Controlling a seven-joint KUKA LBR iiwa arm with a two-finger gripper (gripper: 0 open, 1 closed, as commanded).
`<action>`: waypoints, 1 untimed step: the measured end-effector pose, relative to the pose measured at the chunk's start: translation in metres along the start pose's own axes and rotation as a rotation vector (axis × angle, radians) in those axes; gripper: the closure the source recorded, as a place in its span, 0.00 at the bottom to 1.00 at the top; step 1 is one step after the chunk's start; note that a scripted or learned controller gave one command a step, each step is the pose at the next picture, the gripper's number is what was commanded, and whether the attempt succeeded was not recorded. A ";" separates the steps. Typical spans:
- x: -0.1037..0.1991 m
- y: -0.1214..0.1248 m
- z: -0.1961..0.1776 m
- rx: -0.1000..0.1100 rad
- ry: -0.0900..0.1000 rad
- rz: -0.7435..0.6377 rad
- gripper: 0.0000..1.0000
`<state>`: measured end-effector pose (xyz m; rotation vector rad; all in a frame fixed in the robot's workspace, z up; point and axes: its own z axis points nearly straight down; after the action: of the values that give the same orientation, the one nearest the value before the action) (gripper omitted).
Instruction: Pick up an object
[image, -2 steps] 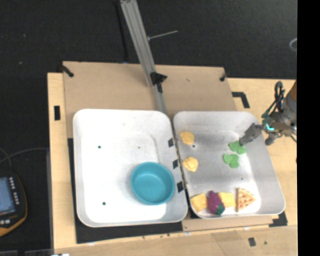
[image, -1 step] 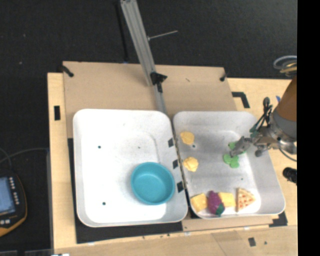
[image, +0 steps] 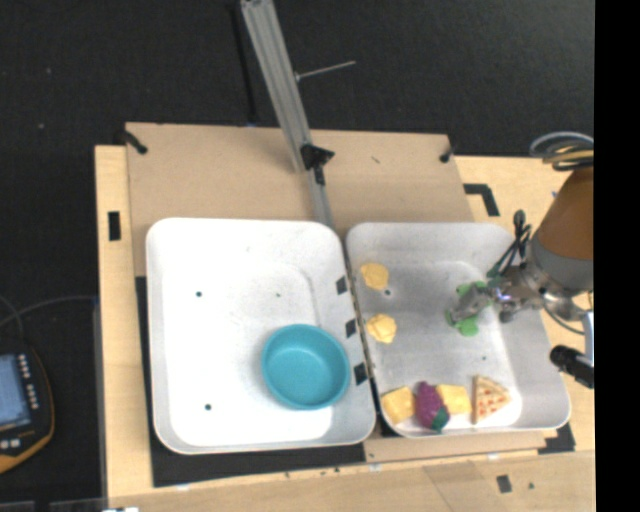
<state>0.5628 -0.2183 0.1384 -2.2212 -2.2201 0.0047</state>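
Right bin (image: 420, 250): green object (image: 466, 318) at tool (image: 478, 297) tip.

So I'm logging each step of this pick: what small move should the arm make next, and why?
Probably a short descent onto the green object. The gripper hovers right beside it in the right bin, and whether anything sits between its fingers is unclear, so the pick looks unfinished.

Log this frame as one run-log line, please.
arm: over right white bin | gripper: low beside small green object, grasp unclear | left white bin: round blue plastic bowl | pick: unconfirmed
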 end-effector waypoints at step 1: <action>-0.001 0.000 0.039 -0.003 -0.001 0.001 0.00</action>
<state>0.5628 -0.2194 0.0995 -2.2236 -2.2211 0.0025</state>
